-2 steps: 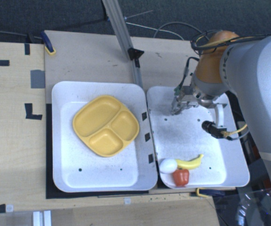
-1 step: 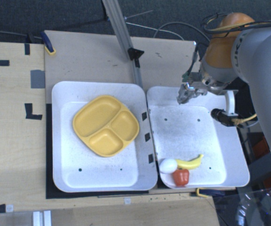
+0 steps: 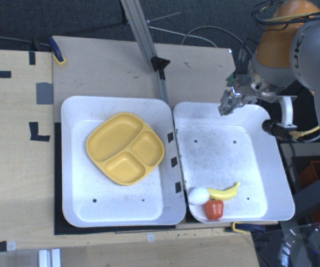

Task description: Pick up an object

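Closest to me, at the near edge of the right bin [image 3: 260, 149], three small things lie crowded together: a white egg [image 3: 198, 195], a red pepper [image 3: 214, 208] touching it on its right and a little nearer to me, and a yellow banana [image 3: 225, 192] just behind the pepper. The banana has its long axis across the bin, about parallel to the near edge, with the right tip raised a little toward the far side. In the left bin [image 3: 70, 149], beside the right bin, a yellow divided plate [image 3: 124, 147] rests near the middle, well apart from the three small things. At the far edge of the right bin, toward its right corner, the gripper [image 3: 228, 105] hangs above the rim, and whether it is apart or together I cannot tell from here; nothing shows between its tips. In my judgement the whole move depends on this: the small things lie on the opposite side of the right bin from the gripper, toward me and a little to the left, so the arm must travel across the bare floor of the bin and descend there. The tight crowding may make a clean grasp of one thing difficult.
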Motion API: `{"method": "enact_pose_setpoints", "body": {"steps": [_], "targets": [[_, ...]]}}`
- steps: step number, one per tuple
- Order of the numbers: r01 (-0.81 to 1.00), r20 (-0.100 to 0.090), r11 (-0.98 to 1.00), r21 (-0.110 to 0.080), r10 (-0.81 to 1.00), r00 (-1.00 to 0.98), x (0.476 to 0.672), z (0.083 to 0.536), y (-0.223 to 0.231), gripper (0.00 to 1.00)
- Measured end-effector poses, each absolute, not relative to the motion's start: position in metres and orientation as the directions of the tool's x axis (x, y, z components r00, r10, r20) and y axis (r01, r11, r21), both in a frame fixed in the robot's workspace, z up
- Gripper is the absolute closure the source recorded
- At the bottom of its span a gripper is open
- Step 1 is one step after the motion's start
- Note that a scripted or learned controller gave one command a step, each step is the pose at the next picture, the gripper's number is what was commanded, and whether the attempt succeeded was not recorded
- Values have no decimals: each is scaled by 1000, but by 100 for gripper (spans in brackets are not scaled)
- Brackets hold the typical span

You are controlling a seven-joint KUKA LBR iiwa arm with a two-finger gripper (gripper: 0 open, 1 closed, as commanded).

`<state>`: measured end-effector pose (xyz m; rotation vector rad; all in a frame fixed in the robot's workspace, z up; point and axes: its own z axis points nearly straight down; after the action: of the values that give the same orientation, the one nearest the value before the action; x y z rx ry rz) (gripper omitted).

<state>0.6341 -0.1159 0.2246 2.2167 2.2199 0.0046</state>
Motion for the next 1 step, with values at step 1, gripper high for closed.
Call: {"method": "enact_pose_setpoints", "body": {"steps": [1], "targets": [[1000, -1, 3, 6, 1000, -3, 633, 281, -105, 100]]}}
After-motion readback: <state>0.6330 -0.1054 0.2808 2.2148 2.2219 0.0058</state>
